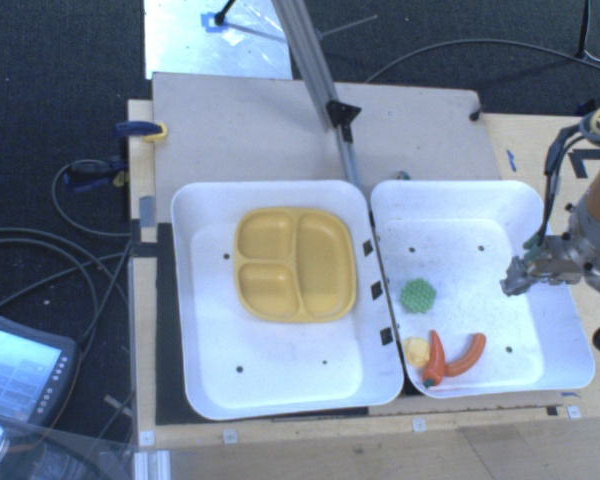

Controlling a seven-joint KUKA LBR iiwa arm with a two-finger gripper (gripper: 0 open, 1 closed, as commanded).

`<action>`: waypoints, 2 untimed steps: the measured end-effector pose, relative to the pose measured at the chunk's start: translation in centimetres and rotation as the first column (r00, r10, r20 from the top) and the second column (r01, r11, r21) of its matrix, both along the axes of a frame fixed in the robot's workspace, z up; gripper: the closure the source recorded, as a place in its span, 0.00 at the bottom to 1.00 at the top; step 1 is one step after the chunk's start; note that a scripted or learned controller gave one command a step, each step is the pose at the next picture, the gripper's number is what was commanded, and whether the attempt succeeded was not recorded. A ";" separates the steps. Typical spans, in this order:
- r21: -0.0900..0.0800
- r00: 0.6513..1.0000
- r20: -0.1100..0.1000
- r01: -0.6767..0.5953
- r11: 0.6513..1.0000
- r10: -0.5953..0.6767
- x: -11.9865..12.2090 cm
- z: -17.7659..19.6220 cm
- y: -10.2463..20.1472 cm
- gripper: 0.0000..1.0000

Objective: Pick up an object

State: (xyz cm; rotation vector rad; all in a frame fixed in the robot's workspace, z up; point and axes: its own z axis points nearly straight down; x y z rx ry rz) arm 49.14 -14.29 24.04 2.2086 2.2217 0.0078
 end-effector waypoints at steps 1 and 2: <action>0.002 1.000 -0.006 0.000 1.000 0.000 0.1 1.1 0.0 1.00; 0.004 1.000 -0.006 -0.005 1.000 0.005 0.8 1.9 5.0 1.00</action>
